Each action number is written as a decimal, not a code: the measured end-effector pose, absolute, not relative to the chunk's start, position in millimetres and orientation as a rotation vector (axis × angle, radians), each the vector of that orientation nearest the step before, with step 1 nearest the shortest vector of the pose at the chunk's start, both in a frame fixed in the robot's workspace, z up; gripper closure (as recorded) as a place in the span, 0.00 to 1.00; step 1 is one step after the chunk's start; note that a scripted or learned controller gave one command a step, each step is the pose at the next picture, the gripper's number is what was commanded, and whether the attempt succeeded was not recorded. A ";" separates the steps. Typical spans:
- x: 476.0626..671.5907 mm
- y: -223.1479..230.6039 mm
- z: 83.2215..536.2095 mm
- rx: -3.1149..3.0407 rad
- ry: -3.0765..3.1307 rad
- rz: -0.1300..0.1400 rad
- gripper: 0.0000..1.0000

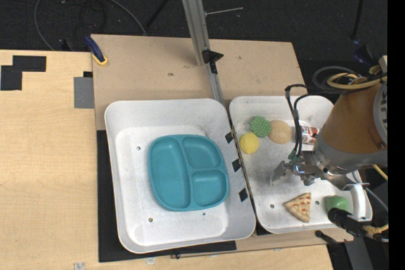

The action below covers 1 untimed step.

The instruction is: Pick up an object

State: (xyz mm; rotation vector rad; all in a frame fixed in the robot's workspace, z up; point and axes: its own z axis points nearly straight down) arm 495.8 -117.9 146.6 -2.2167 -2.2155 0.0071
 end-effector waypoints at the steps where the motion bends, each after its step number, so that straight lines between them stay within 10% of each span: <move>1: 496.1 -117.9 95.9 -2.222 -2.217 0.001 0.00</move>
